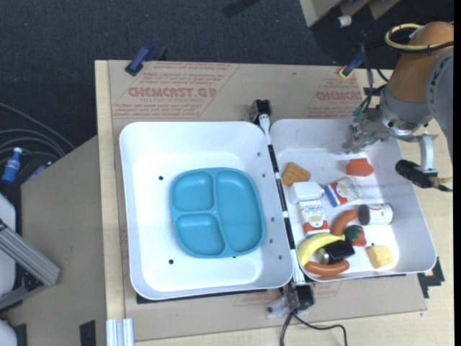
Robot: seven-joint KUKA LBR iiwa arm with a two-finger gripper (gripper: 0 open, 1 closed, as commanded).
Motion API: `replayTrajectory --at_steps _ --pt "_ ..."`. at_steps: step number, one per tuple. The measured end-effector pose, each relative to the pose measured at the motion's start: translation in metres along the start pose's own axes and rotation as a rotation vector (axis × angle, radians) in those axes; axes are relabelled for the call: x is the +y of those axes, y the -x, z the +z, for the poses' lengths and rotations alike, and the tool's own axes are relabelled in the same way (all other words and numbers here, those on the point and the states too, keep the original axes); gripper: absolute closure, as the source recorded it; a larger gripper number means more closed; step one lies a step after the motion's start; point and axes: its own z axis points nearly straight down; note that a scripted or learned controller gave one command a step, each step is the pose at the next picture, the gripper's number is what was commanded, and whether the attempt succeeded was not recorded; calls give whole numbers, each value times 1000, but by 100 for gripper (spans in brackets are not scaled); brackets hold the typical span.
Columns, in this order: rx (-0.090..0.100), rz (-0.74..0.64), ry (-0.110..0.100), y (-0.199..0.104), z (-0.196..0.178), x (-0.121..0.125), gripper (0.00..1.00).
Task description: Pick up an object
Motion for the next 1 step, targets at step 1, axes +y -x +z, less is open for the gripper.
replayTrajectory --at_steps 1 --pt "0 0 0 0 0 0 0"
